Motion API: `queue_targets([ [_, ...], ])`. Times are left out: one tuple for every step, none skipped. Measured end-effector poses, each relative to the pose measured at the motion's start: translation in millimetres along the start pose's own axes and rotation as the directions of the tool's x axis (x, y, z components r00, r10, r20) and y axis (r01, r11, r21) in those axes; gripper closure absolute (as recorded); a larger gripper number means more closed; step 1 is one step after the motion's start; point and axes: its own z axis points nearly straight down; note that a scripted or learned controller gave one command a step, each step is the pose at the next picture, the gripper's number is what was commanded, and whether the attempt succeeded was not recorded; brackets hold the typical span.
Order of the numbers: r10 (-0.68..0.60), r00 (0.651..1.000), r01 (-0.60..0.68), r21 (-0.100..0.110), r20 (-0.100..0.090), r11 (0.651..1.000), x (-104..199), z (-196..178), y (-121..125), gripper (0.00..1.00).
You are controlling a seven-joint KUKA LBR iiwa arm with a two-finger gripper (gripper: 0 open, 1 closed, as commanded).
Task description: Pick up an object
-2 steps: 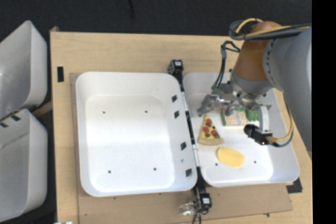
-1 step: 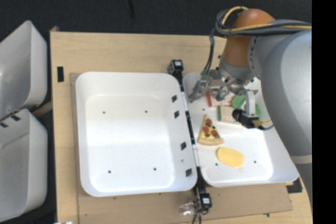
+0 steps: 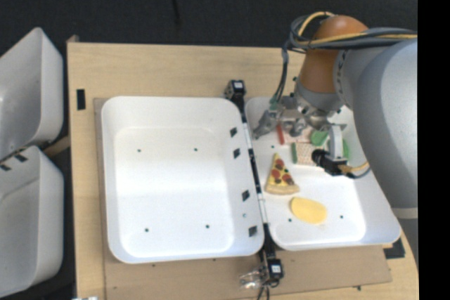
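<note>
My hand (image 3: 299, 124) hangs low over the far end of the right bin (image 3: 376, 218), and the pizza slice (image 3: 281, 175) lies just nearer the camera from it, its point aimed back toward the hand, with a yellow disc (image 3: 309, 210) beyond. I cannot tell how the hand is set or whether it touches anything.

Pizza slice (image 3: 281, 175) lies in right bin (image 3: 351, 228), disc (image 3: 309, 210) just before it, perhaps touching

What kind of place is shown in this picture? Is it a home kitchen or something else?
Probably a robot lab bench for grasping trials, not a kitchen. Two shallow white bins sit on a wooden board, a grey arm reaches in, and the food is toys: a pizza slice and a yellow disc.
</note>
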Motion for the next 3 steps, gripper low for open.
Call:
queue_targets([
  [0.001,1.000,-0.001,0.000,0.000,1.000,0.8,-0.3,-25.1,0.00],
  [0.003,1.000,-0.003,0.002,-0.001,1.000,-24.6,-0.6,-79.6,0.00],
  [-0.005,1.000,0.005,0.010,-0.007,1.000,23.9,-97.7,-3.7,0.00],
])
